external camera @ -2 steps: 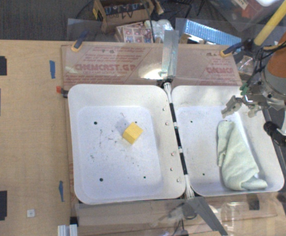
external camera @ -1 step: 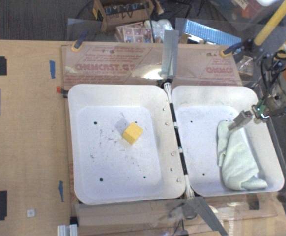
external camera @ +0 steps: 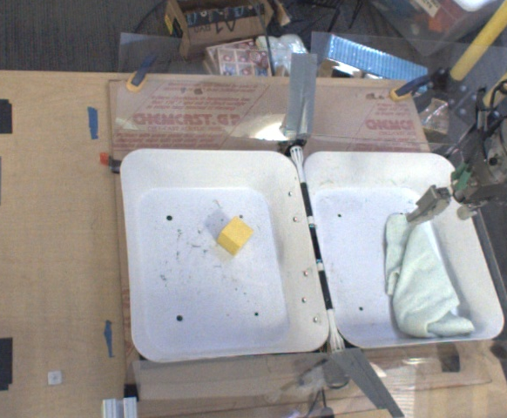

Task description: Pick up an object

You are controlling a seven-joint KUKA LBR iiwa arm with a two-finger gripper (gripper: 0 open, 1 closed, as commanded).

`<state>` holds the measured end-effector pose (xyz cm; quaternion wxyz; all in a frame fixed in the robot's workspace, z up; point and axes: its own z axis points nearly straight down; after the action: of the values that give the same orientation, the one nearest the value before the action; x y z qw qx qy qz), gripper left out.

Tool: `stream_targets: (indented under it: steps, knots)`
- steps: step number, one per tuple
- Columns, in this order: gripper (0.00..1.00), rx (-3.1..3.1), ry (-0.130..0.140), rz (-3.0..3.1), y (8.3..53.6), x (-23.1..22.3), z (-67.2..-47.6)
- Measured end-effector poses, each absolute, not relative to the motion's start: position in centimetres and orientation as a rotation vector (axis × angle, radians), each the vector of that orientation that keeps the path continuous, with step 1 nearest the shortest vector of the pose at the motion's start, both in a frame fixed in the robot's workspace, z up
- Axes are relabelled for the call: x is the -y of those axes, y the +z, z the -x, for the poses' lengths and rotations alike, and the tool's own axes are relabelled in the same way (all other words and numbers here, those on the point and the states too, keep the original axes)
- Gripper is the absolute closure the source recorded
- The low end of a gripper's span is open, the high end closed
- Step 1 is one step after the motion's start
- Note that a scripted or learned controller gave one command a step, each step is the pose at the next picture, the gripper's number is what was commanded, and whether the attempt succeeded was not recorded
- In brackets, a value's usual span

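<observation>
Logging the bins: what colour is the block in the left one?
Yellow block, clearest in the camera view.

Two white bins sit side by side on the desk (external camera: 44,233). The left bin (external camera: 149,181) has a small yellow block (external camera: 234,236) roughly in the middle. The right bin (external camera: 358,181) has a crumpled pale green cloth (external camera: 423,281) along its right side — the end effector (external camera: 436,203) is just above the cloth's far end.
</observation>
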<state>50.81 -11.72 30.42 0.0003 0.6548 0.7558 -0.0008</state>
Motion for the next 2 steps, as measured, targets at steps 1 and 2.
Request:
stream_targets:
  steps: [1, 2]
  knots:
    - [0.00, -2.570, -0.002, -1.810, 31.11, 15.80, -48.36]
    - [1.00, -2.568, -0.004, -1.811, 31.92, 15.98, -48.59]
